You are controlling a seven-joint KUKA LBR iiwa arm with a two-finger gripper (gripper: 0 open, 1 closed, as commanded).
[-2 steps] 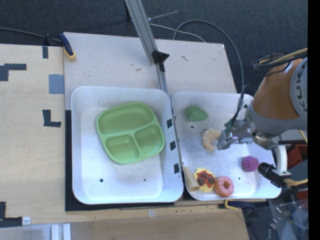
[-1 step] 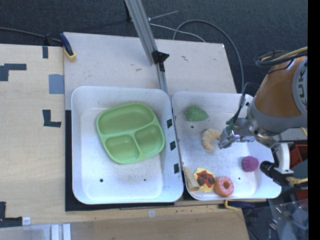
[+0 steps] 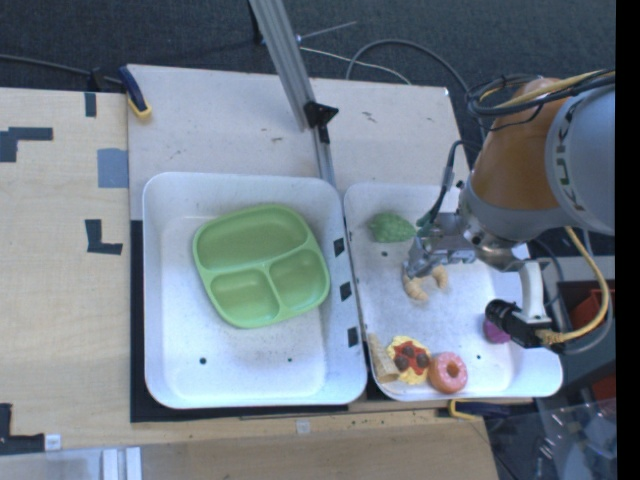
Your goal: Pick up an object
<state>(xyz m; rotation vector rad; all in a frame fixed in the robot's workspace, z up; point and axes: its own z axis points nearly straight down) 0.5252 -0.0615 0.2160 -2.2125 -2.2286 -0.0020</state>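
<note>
Fig. Gripper (image 3: pixel 424 264) over small tan curled toy-food piece (image 3: pixel 424 285), right-hand shallow white plastic bin (image 3: pixel 540 373); pick not yet done.

Tan piece lies on bin floor near bin centre, directly under/at gripper tips, approx. touching; no lift evident, so grasp + raise are judged still to come. Long axis runs roughly 2-to-8 o'clock, curled end toward 8. Jaw opening: cannot tell, wrist blocks it. Green leafy toy (image 3: pixel 389 228) at 11 o'clock of piece; pizza slice (image 3: pixel 405 357) and pink-iced doughnut (image 3: pixel 447 371) at 6; green three-compartment plate (image 3: pixel 262 264) at 9, in left-hand bin (image 3: pixel 160 298).
</note>
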